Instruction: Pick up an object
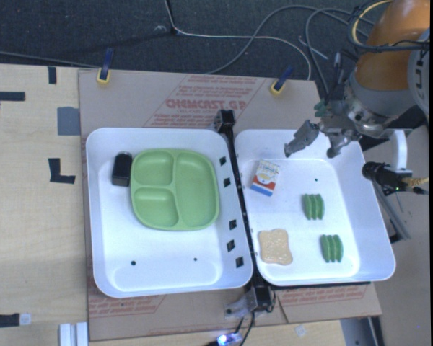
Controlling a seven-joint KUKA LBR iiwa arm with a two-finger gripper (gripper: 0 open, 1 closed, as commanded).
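The two-finger gripper (317, 143) is seen spread wide, nothing held, above the right white bin's (368, 222) far rim. The small white carton with red and blue print (265, 177), just below-left of it, is judged nearest. A centred, vertical descent is advised.

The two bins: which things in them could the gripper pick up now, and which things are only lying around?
Near the gripper, right bin:
- small carton
- toast slice
- upper green piece
- lower green piece

Lying about, left bin:
- green divided plate
- black block
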